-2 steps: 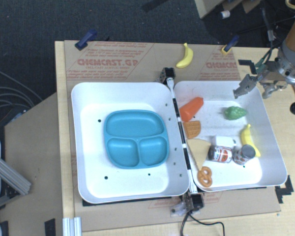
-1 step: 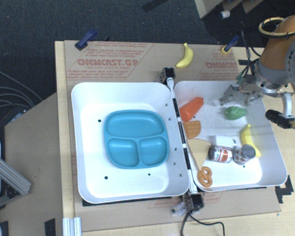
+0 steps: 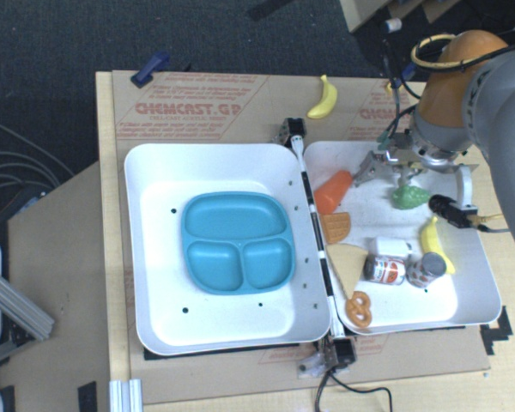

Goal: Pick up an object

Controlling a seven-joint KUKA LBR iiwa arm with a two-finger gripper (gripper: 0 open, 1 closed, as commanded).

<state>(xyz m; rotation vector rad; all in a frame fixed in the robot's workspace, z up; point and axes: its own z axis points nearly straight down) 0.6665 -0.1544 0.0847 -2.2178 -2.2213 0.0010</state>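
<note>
Camera view from above: two white bins sit side by side on the counter point(image 3: 197, 101). The right bin point(image 3: 476, 277) holds a green toy point(image 3: 408, 197) at its far side, with an orange carrot-like piece point(image 3: 333, 190), a yellow banana point(image 3: 431, 235), a small can point(image 3: 384, 269) and a pretzel point(image 3: 358, 308) nearby. The pincer point(image 3: 401, 163) hangs directly over the green toy; how wide it stands, and whether it holds anything, cannot be made out. The toy looks light, small and probably soft and lumpy, best pinched across its middle. The left bin point(image 3: 146, 230) carries a blue divided plate point(image 3: 237, 240).
</note>
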